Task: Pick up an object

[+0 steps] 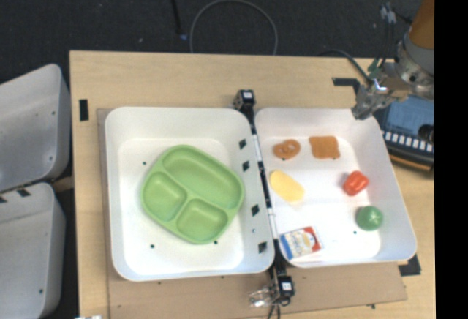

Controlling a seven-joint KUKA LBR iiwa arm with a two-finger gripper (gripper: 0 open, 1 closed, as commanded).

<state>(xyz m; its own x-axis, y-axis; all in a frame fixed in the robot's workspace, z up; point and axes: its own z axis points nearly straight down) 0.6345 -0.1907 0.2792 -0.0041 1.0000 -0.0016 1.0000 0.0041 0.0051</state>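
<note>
The things to be picked lay in the right bin [387, 186]: a brown ring-shaped piece [287, 149] and a tan square piece [324, 147] side by side near the far wall, a yellow lump [287, 186] just below the ring and close to the divide between the bins, a red piece [355, 183] toward the bin's right side, a green ball [369, 218] a little nearer than the red one, and a small white carton with red and blue print [300, 242] lying at the near left corner. None of them touched another, and none was being gripped. The hand [364, 107] hung over the far right corner of that bin, above its rim and well apart from all the pieces; whether it was clenched or released could not be told, for it was small and dark against the edge. The left bin [121, 164] held a green plate with three compartments [192, 194], lying flat near its middle. Both bins sat side by side on the wooden desk [146, 76]
</note>
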